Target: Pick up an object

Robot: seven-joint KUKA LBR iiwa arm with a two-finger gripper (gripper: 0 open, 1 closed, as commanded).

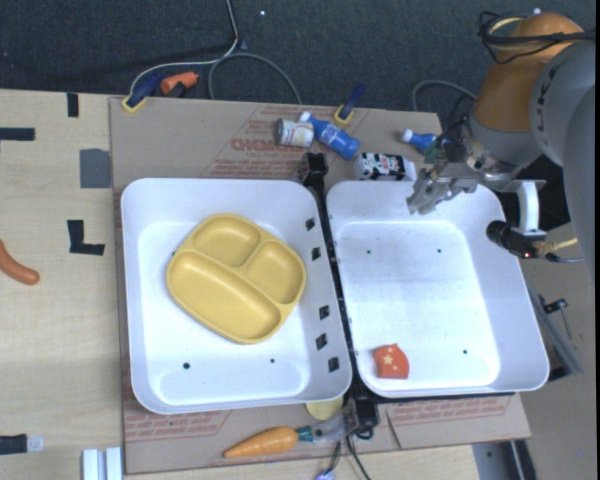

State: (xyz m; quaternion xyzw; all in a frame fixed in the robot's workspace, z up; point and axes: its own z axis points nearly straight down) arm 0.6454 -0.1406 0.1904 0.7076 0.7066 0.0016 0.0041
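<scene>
A small red-orange object (391, 361) lies in the right bin (430, 288), near its front edge. My gripper (423, 200) hangs over the far rim of that bin, well behind the red-orange object and apart from it. A yellow divided plate (237, 276) rests in the left bin (150, 368). I see nothing between the gripper's fingers.
Behind the bins lie a small bottle (293, 131), a blue item (338, 138) and a black-and-white item (384, 167). A toy carrot (261, 442) lies in front of the bins. A sausage-shaped toy (12, 261) sits far left. Cables run across the back.
</scene>
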